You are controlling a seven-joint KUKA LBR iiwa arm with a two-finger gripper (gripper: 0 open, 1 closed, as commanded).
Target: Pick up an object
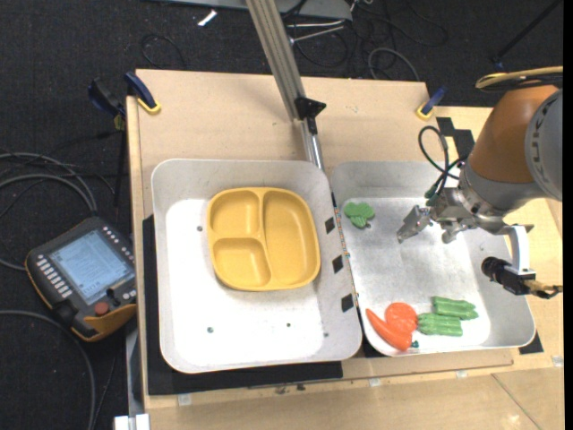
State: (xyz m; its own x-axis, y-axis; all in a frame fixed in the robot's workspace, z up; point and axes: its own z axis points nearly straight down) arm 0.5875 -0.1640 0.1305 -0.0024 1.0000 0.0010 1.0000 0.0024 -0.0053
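I reach in from the right with my arm (524,146) bent over the right bin (394,182), and my pincer (421,224) hangs over the bare white floor near the middle of that bin. Its fingers (410,228) point down and to the left; whether they stand apart or together I cannot tell (they are small and dark against the glare), and I see nothing between them. The things I could take all lie in this same bin. A small green piece (359,213) sits toward the upper left of the floor, near my pincer but apart from it. Along the near edge lie a carrot (385,330) and a tomato (401,315), touching each other, and just right of them two pea pods (448,316), one above the other. These are well apart from my pincer. In the left bin (179,186) a yellow tray (264,238) with three compartments lies flat. A handset (85,276) with a screen sits off the bench to the left.
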